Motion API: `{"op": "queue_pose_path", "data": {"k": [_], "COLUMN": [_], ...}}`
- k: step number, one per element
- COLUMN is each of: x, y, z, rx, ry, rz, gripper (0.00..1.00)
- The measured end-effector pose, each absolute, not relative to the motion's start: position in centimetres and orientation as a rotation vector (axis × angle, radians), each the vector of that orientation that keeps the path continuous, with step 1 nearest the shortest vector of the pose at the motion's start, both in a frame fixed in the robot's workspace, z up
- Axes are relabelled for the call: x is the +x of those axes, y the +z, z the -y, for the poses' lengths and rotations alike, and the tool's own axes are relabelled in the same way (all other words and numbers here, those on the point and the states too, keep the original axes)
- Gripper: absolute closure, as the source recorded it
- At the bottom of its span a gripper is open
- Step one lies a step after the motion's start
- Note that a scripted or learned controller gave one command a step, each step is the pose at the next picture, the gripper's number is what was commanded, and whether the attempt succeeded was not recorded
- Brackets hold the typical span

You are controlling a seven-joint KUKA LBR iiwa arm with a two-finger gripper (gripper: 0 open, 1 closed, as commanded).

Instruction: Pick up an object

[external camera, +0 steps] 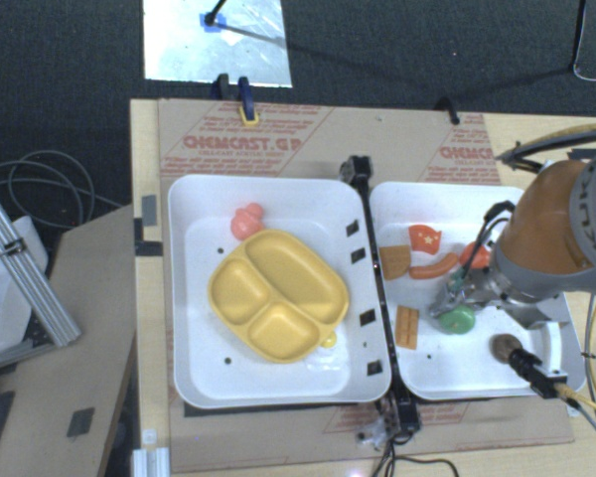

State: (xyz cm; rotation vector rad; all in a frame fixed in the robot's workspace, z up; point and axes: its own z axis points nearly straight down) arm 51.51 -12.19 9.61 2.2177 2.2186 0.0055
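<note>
i see the gripper (455,301) low in the right bin (457,368), right over a small green lump (458,319); from this slant i cannot tell how wide it stands or whether it has hold of anything. i take the green lump as the target, since it lies touching or just under the tool. it sits near the bin's middle, with a tan block (407,327) to its left, an orange sausage (432,268) just above, and a brown round piece (504,346) to its right.

it looks like toy food; i judge it light, smooth and probably hard plastic, so it is likely to slip or roll away if pinched off-centre. i would close across its widest part, square and low, without pressing it into the floor; the sausage is near enough to get caught in the squeeze.

the left bin (194,266) holds a yellow plate (278,291) and a pink piece (246,221), well apart from the work.
</note>
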Motion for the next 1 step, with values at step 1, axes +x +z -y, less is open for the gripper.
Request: {"op": "queue_pose_path", "data": {"k": [1], "x": [51.95], "y": [18.99], "z": [4.1], "rx": [2.204], "ry": [0.014], "rz": [-2.231], "gripper": [1.0]}}
